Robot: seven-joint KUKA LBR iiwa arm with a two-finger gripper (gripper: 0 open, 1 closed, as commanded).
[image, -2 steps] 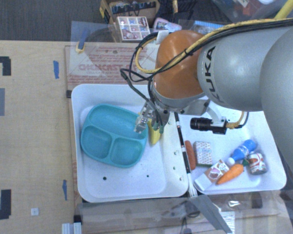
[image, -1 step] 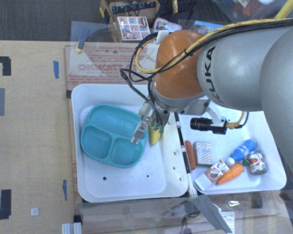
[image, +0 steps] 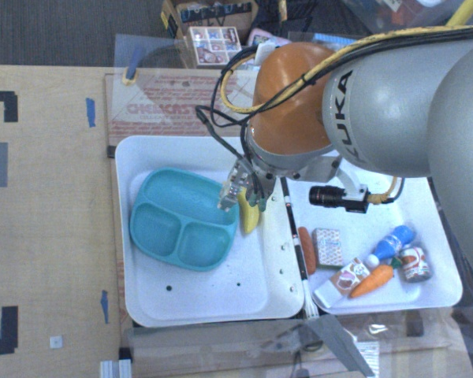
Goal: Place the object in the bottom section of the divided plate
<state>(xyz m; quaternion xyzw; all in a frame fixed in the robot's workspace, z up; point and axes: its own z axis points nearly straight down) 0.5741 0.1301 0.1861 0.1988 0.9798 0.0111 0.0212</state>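
Leftmost lies the pale wooden bench top (image: pixel 47 211), bearing black markings and small strips of blue tape. Next comes the left shallow white plastic bin (image: pixel 213 298), and inside it, toward its left side, rests the turquoise divided plastic plate (image: pixel 181 219), with one large section toward the upper left and two smaller sections along its lower right edge. All three sections look bare. Just past the plate's right rim, over the same bin, hangs the two-finger metal gripper (image: pixel 243 194), pointing down from the grey arm with its orange band (image: pixel 292 101). Between its fingers sits a yellow banana-shaped toy (image: pixel 250 215), its upper end clamped and its lower end hanging down beside the plate's right edge, close to the rim but outside every section. So the pincer is closed around the banana toy, which is beside the plate rather than on it.

Right of the plate and beyond the bin divider lies the right shallow white plastic bin (image: pixel 445 290). Nearest the plate in it is a thin orange-red stick-shaped item (image: pixel 307 249), then a small patterned square packet (image: pixel 329 246), then a red-and-white carton (image: pixel 348 276) touching an orange toy carrot (image: pixel 372 281). Farther from the plate are a blue and white toy bottle (image: pixel 391 242) and a small printed can (image: pixel 414 264). A black cylindrical part (image: pixel 339 198) juts from the arm above this bin.
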